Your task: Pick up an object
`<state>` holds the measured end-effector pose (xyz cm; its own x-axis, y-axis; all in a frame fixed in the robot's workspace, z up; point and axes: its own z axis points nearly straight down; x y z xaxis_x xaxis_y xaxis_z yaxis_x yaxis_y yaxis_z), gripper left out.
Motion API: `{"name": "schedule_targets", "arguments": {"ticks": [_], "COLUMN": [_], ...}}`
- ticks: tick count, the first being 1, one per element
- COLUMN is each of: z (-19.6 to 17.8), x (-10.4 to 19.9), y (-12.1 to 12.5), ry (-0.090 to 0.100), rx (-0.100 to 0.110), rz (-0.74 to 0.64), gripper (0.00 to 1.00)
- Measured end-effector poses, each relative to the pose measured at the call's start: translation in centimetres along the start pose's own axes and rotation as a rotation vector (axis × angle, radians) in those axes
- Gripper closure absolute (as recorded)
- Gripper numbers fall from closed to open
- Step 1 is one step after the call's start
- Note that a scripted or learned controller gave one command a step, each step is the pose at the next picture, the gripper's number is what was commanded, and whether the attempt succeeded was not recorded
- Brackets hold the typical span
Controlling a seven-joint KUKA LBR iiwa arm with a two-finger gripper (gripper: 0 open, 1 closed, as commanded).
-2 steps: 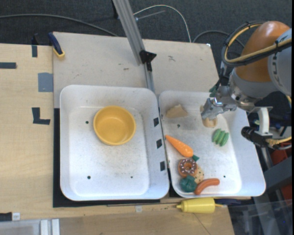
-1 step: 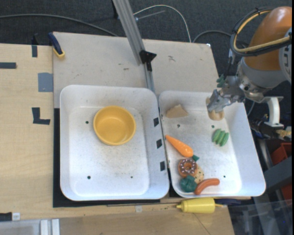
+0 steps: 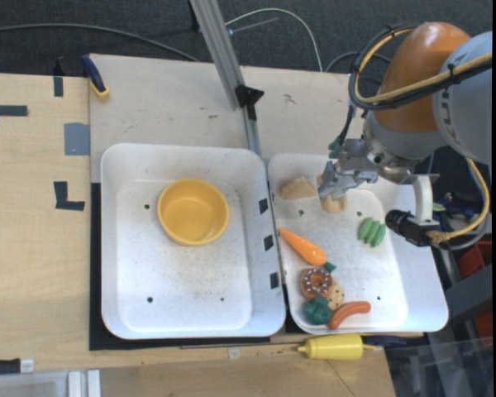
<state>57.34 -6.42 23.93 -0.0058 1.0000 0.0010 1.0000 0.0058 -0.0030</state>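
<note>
Tan lump (image 3: 334, 204) is lying at the back of the right bin (image 3: 413, 304), directly under the gripper (image 3: 337, 187). Gripper is being held low over it, fingers pointing down; whether they are open or closed on anything cannot be told from this angle. Arm (image 3: 430, 81) is reaching in from the right, orange band raised above the wrist, cables looping around it. A beige piece (image 3: 297, 189) is sitting just left of the gripper. Green item (image 3: 370, 231) is lying right of centre, well apart from the lump. Carrot (image 3: 302, 246), donut (image 3: 317, 283), dark green piece (image 3: 317, 310) and sausage (image 3: 350, 312) are clustered toward the front. Yellow bowl (image 3: 193, 212) is resting in the left bin (image 3: 132, 304). Mustard bottle (image 3: 334, 347) is lying on the bench in front.
</note>
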Motion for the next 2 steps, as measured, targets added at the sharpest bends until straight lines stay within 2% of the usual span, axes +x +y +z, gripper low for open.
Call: {"name": "schedule_targets", "arguments": {"ticks": [1, 2], "z": [1.2, 0.6], "x": [4.8, 9.7], "y": [-1.3, -2.7], "ry": [0.0, 0.001], "rx": [0.002, 0.001], "rz": [0.0, -0.001], "gripper": [1.0, 1.0]}}
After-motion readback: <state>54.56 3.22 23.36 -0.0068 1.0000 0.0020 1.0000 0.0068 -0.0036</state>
